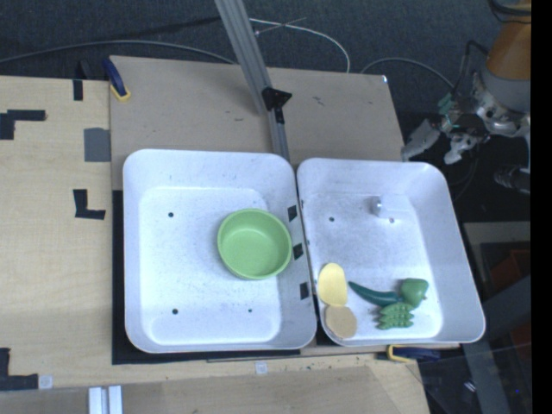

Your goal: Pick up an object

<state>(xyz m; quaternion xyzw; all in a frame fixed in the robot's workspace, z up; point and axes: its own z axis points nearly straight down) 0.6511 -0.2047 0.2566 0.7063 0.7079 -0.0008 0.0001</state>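
Hand [435,141]: lay at about 2 o'clock of the view, outside the right bin's upper right corner and off the counter's edge; whether its fingers stood wide or narrow cannot be told, and nothing showed between them.
Arm [509,59]: grey with an orange band, entered from the upper right, above the hand.
Right bin [448,205]: white and shallow; its objects were grouped at its 6 o'clock end, well apart from the hand.
Yellow piece [332,284]: rounded, at the bin's 7 o'clock, beside the dividing wall.
Tan disc [341,322]: just below the yellow piece, touching it or nearly so.
Dark green piece [373,293]: long and curved, running from beside the yellow piece toward 4 o'clock.
Green pepper-like piece [414,290]: at the far end of the dark green piece.
Ridged green piece [395,317]: just below the pepper-like piece.
Left bin [138,231]: white, beside the right bin at 9 o'clock.
Green bowl [254,244]: upright, right of the left bin's centre.
Counter [52,231]: pale wood with dark tape marks.
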